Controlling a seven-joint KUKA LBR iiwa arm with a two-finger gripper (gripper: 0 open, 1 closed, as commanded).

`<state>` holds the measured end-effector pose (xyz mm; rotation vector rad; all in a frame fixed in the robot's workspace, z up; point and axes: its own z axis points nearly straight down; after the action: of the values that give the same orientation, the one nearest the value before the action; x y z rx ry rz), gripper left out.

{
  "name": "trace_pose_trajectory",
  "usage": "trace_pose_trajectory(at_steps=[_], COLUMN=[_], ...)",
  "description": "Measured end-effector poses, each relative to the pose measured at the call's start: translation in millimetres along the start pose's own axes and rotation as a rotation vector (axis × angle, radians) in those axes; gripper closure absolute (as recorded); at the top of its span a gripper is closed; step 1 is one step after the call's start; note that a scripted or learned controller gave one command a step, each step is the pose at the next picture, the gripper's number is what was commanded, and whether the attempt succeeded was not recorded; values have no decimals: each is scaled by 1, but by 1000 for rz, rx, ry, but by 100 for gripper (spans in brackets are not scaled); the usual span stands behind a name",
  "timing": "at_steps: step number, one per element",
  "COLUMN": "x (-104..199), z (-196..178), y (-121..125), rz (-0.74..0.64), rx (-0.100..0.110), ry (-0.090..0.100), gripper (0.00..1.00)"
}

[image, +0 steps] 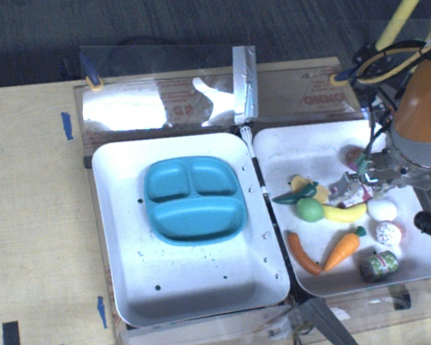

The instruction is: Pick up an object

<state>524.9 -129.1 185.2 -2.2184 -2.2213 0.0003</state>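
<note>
The right bin [297, 144] holds several toy foods. A yellow banana [345, 212] lies beside a green round fruit [309, 210], and a yellow piece with a green leaf [302, 187] sits just above them. Toward the front lie a carrot [342, 248], a curved orange-red piece [302, 254] and a green can [378, 265]. A white egg [383, 210] and a speckled ball [388, 233] sit at the right. My gripper [347, 188] is low in this bin, just above the banana and left of the egg. I see nothing clearly held in it.
The left bin [123, 240] carries a blue divided plate [195, 199]. A small reddish object [353, 156] lies near the right bin's back wall. The arm's orange band [427, 109] and its cables overhang that bin's right side. A shiny clear sheet [161, 100] stands behind the bins.
</note>
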Motion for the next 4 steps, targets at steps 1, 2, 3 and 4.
trace_pose_trajectory(at_steps=[1, 2, 3, 4], x=[-43, -71, -73, -26], z=[84, 98, 86, 23], y=[25, 114, 115, 106], rz=[-92, 20, 18, 148], rx=[-15, -6, -11, -8], ry=[-6, 3, -3, -2], gripper=[0, 0, 100, 100])
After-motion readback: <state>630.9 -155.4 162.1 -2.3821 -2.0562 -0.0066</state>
